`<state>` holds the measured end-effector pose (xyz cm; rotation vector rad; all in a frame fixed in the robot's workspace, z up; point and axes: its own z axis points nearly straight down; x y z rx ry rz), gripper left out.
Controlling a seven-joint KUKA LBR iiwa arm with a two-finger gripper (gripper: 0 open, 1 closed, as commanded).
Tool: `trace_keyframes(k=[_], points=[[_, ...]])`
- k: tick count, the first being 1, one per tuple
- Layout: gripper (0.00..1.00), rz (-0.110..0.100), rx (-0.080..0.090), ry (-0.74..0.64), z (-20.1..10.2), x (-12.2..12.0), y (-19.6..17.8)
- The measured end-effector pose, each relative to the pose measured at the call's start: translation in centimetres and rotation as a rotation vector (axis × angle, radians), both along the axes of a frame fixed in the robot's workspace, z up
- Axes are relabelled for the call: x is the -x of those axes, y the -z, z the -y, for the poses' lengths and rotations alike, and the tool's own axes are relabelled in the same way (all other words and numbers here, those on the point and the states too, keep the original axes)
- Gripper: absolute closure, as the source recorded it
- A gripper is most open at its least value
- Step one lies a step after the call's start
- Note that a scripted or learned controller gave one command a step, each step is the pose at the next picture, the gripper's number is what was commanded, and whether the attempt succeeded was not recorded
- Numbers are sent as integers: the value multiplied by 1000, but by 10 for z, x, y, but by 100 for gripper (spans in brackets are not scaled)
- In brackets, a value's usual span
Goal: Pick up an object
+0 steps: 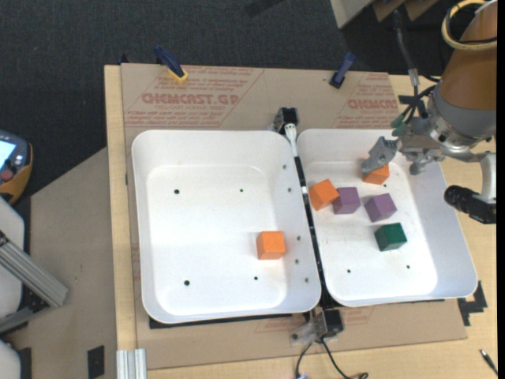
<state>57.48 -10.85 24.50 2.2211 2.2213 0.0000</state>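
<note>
**Right bin: blocks and gripper**

An orange block lay in the upper part of the right bin, partly covered by the gripper, which hung directly over it; whether it was clenched on the block could not be told. Below that block sat another orange cube, two purple cubes and a green cube. In the left bin, well apart from the right bin's cluster, lay a lone orange cube.

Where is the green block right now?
In the camera view, the green block lies in the right bin, just below the purple block on its right side, nearest the front.
</note>
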Motion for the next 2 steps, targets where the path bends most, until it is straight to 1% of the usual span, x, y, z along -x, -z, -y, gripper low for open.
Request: trace_keyframes(k=[1, 2], points=[[0, 21, 6, -1, 9, -7, 136], [0, 17, 8, 4, 5, -48, 149]])
